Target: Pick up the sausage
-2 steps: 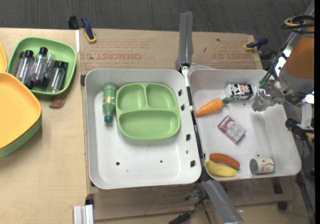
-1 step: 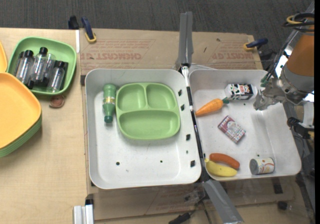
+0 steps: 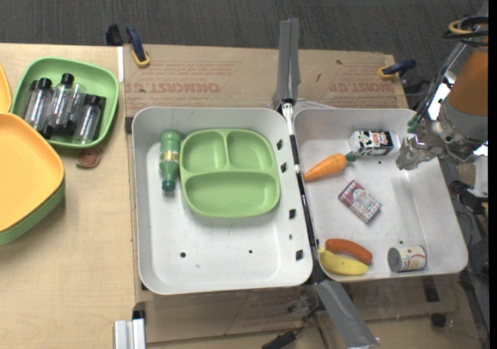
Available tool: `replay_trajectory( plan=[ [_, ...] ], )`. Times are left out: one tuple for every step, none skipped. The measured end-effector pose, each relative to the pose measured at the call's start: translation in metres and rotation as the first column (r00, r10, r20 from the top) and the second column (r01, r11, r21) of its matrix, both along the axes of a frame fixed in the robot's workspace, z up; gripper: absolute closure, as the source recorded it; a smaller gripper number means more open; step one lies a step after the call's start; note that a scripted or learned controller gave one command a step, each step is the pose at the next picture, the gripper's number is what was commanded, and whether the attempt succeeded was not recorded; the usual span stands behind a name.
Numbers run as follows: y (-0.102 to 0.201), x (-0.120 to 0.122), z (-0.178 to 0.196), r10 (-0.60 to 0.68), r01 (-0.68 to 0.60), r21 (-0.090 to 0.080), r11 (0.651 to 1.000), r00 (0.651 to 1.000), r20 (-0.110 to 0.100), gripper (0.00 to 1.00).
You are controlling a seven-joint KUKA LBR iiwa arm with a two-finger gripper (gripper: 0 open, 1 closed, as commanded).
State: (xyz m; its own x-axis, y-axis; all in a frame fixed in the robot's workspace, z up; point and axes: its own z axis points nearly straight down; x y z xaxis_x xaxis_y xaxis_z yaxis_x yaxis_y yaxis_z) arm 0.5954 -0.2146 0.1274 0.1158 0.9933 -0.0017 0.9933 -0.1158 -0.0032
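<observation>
right bin holds sausage, banana, carrot.

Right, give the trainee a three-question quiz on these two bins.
1. True or false: the sausage lies in the same bin as the carrot.
2. What does the sausage touch? A) banana B) green bottle C) milk carton
3. Fill in: the divided green plate sits in the ___ bin in the camera view.

Key: 1 true. 2 A. 3 left. The gripper hangs at the right bin's far right edge, away from the sausage.
</observation>
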Motion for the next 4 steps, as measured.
replay_trajectory(
  plan=[
    [-0.001, 0.000, 0.009, -0.001, 0.001, -0.001, 1.000, 1.000, 0.000, 1.00],
    [-0.002, 0.000, 0.018, -0.001, 0.001, -0.001, 1.000, 1.000, 0.000, 1.00],
    [-0.003, 0.000, 0.026, -0.002, 0.002, -0.002, 1.000, 1.000, 0.000, 1.00],
    [-0.004, -0.001, 0.034, -0.002, 0.002, -0.003, 1.000, 1.000, -0.001, 1.00]
  ],
)
